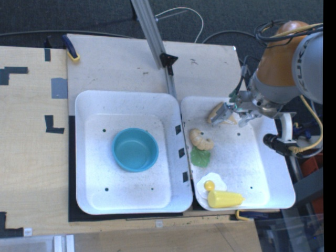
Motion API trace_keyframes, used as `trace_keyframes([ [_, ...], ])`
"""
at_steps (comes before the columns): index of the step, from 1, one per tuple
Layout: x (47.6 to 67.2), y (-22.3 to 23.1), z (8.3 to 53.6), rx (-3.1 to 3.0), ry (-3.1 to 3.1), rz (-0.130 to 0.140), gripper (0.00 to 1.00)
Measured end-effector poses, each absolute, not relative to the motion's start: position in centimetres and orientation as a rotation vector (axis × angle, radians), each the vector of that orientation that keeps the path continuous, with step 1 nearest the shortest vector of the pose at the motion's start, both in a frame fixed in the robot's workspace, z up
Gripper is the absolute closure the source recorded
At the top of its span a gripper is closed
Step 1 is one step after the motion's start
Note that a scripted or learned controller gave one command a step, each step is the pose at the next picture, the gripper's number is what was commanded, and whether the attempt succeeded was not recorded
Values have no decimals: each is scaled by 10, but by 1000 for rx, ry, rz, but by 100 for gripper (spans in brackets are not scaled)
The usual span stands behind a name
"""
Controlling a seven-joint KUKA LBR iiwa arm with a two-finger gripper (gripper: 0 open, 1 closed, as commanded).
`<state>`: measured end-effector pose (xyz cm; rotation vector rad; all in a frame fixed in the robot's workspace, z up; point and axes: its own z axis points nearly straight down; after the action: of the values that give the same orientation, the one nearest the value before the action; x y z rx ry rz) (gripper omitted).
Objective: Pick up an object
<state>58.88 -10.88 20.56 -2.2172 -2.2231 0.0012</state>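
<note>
The gripper (pixel 229 114) is seen at the upper part of the right bin (pixel 273 185), over a tan object (pixel 217 112). Whether the jaws are spread cannot be told. A firm closing is judged necessary next.

Both bins (pixel 84 140) are white, with small dark dots on their floors. The bowl (pixel 136 149) in the left bin is teal all over. In the right bin (pixel 273 177), the pastry (pixel 200 139) is tan and the leaf (pixel 200 158) green. At the near edge lie a yellow block (pixel 224 198) and a white egg (pixel 210 184) with a yellow yolk. The arm (pixel 286 62) is grey with an orange band. The bench (pixel 31 156) is pale wood with dark tape marks.
</note>
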Motion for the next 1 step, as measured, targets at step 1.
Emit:
trace_keyframes([
  [1, 589, -109, 206, -2217, -2223, 1, 0],
])
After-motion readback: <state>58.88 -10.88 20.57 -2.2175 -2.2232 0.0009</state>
